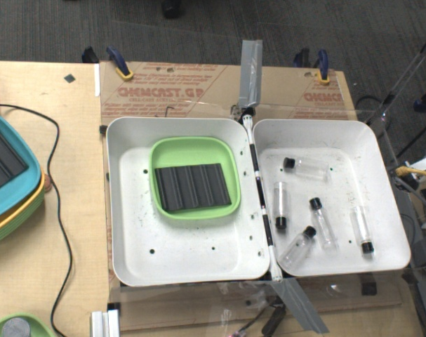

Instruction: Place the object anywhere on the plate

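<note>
The wooden worktop holds one sheet of brown card, and two white bins sit side by side on the card.

The left bin holds one green plate. One dark, ridged mat lies flat in the middle of the plate. Nothing else is on the plate.

The right bin holds five small clear tubes with black caps. All of them lie on their sides.
- One tube is near the back.
- One tube lies close to the wall shared with the left bin.
- One tube is in the middle.
- One tube is near the front.
- One tube is over to the right.

None of the tubes touches the plate, and the wall between the bins keeps them apart from it.

I think the job has not really started. A tube still has to be picked up, carried over that wall and set down on the plate. Any spot on the plate would do, even on the mat.

Two small clamps, one at the back left and one at the back right, pin down the card.
</note>
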`<state>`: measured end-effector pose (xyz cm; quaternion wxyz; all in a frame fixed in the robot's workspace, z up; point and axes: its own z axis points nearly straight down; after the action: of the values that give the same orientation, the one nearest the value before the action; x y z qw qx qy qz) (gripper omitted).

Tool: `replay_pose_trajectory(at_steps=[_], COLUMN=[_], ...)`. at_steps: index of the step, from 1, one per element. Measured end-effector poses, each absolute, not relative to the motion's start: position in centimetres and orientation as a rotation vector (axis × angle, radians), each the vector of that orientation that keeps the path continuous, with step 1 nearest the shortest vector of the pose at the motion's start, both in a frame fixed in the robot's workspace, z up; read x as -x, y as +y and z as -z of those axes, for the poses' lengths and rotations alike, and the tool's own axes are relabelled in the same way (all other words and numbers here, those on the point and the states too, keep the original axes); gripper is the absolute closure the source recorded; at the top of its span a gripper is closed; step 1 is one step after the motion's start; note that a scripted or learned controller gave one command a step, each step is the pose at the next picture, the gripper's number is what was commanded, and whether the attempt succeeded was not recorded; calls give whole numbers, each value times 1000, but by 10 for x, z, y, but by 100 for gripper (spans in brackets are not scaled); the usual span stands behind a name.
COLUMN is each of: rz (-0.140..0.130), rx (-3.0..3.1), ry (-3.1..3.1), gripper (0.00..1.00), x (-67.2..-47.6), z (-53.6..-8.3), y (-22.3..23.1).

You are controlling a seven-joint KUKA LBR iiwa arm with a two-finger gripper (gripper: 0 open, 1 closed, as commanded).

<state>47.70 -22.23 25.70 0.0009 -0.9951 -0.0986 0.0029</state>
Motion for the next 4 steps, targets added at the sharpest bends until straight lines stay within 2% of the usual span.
replay_pose_trajectory(at_steps=[1,2,3,4], rz=[-7,-9,-7,-10], rx=[3125,3125,3125,3125], ry=[-319,-311,-317,-311], gripper=[0,0,0,0], x=[-478,-477,-477,-477], z=[-297,-269,-280,-256], y=[-222,-222,-223,-222])
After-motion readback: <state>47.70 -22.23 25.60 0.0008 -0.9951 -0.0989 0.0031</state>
